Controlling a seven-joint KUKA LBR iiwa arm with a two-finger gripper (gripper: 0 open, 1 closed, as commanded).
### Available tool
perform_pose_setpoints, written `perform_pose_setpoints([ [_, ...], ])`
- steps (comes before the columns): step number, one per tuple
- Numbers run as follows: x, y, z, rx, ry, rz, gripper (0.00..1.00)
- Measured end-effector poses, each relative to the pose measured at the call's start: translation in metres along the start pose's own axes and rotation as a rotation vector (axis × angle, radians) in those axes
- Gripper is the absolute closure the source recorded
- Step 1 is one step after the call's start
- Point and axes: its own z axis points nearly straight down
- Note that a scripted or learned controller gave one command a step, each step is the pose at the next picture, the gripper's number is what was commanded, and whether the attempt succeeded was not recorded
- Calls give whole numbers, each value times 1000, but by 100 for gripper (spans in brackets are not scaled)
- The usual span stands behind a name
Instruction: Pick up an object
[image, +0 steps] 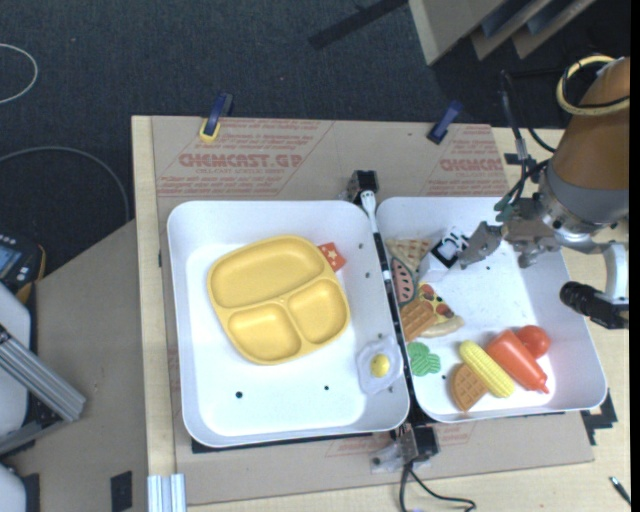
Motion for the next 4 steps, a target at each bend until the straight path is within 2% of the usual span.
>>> perform_pose_setpoints([
  [1, 0, 2, -5, -10, -1, -2, 0],
  [2, -8, -2, 52, -3, 0, 0, 0],
  [3, -13, 5, 111, -3, 0, -1, 0],
  [4, -14, 7, 120, -12, -1, 0, 0],
])
